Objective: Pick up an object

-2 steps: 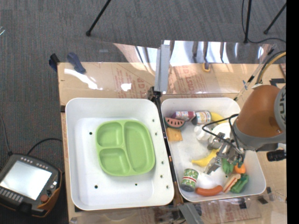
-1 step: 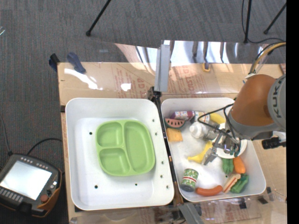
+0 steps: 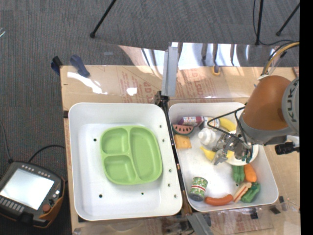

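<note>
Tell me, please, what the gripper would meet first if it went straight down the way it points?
Probably the yellow toy beside the gripper in the right bin, though depth is unclear from above.

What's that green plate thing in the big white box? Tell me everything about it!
The green plate is a light green divided tray that looks like smooth plastic. It has rounded corners and three sections: two smaller ones on the left and one long one on the right. Nothing lies in any of them. It rests flat, turned a little askew, near the middle of the left white bin, touching only the bin's floor.
</note>
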